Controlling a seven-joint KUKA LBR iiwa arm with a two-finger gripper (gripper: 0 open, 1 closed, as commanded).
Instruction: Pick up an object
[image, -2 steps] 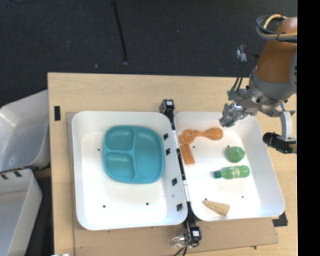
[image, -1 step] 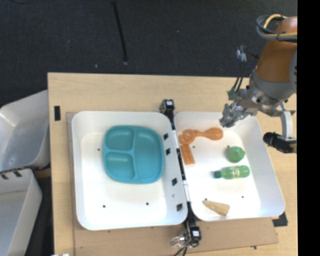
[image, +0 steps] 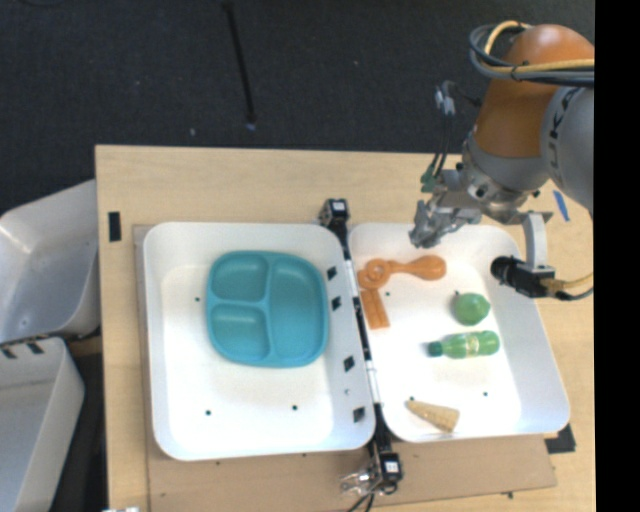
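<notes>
My gripper (image: 424, 236) hangs over the far part of the right bin (image: 520, 395), a little above and behind an orange spoon-shaped toy (image: 405, 269). An orange stick (image: 373, 306) lies just below that toy's round end. A green round fruit (image: 470, 307) and a green bottle (image: 467, 346) lie toward the bin's right side. A tan cone-shaped piece (image: 433, 414) rests near the front edge. I see nothing between the gripper's fingers.
The left bin (image: 175, 410) holds a teal divided plate (image: 267, 307). A central divider with black clips (image: 352, 330) separates the two bins. Wooden bench (image: 200, 180) surrounds both.
</notes>
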